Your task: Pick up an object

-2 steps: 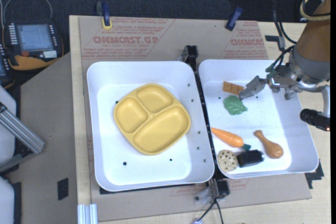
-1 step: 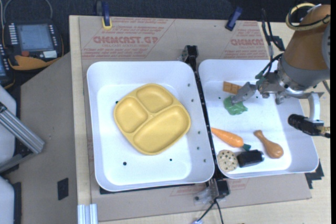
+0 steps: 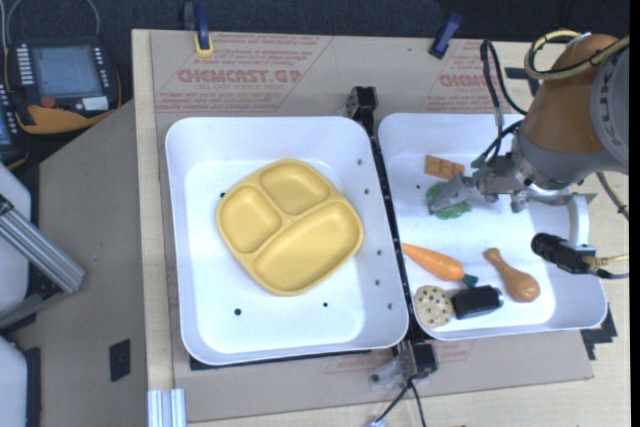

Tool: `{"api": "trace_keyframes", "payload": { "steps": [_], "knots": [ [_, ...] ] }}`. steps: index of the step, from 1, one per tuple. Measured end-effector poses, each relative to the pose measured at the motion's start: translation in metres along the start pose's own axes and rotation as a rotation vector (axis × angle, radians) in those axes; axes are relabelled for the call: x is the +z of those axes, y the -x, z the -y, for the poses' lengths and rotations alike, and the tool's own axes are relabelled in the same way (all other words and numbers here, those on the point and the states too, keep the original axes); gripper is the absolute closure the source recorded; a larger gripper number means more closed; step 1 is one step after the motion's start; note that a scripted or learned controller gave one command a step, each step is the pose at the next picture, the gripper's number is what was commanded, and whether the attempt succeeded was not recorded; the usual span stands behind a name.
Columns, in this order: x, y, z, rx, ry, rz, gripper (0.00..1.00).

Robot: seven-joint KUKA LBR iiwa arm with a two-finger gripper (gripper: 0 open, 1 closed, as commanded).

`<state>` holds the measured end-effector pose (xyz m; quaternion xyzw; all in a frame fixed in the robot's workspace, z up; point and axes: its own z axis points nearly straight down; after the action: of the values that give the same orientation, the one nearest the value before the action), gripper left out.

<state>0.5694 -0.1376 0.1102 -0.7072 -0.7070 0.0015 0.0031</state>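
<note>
Nothing looks lifted yet: the two-finger gripper (image 3: 452,194) hangs low at the green leafy toy (image 3: 447,202) in the right white bin (image 3: 560,313). Whether it grips, I cannot tell, so the pick remains.

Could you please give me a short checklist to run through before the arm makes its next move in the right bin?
1. Gripper is over the right white bin: ok.
2. Gripper is at the small green toy: ok.
3. Green toy is between the fingers: cannot tell.
4. Orange toy carrot lies apart from the gripper: ok.
5. Brown toy drumstick lies apart from the gripper: ok.
6. Yellow divided plate sits in the left white bin, away from the arm: ok.
</note>
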Motion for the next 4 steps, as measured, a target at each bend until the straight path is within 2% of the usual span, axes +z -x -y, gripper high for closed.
{"api": "trace_keyframes", "payload": {
  "steps": [1, 3, 4],
  "knots": [
    [-0.013, 0.001, -0.001, 0.0, 0.007, 0.002, 1.0],
    [-0.104, 0.007, 0.005, -0.001, 0.012, 0.004, 1.0],
    [-0.114, -0.047, -0.009, -0.005, 0.01, 0.002, 1.0]
  ]
}}
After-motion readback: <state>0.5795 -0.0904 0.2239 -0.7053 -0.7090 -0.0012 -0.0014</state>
